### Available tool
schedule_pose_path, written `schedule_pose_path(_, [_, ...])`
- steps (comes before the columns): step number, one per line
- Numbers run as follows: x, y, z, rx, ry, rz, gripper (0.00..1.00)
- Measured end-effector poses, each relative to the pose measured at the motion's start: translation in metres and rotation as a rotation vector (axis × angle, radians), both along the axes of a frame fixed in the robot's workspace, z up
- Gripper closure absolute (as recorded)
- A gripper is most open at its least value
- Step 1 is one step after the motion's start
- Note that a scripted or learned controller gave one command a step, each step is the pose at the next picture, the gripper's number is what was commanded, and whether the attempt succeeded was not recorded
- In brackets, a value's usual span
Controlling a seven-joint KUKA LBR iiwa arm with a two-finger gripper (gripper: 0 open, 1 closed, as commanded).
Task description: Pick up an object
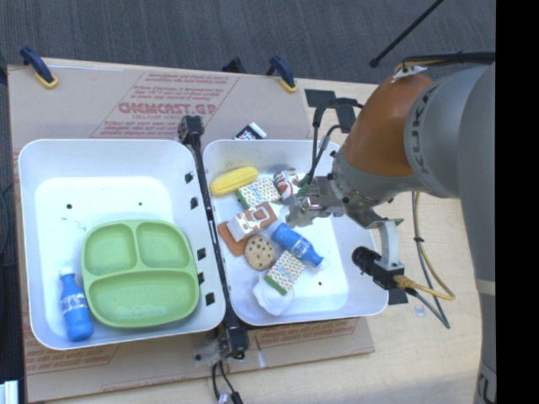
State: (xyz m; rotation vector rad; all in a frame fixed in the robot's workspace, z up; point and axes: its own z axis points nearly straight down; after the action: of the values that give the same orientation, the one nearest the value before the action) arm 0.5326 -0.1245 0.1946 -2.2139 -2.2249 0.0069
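Camera view: claw (301,206) over right bin (335,298), above blue bottle (296,244); finger state unclear.

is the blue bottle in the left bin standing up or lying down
Lying down. The blue bottle rests lengthwise on the left bin floor beside the green plate.

The grey arm (446,133) enters from the right edge of the bench, its orange band (379,129) sitting above the wrist, and bends down over the right bin's right side, where the gripper (301,207) hangs low among the bin's contents.
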Motion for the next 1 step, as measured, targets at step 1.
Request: schedule_pose_path(1, [0.0383,-0.0564,0.0247,0.0,-0.004,-0.001,1.0])
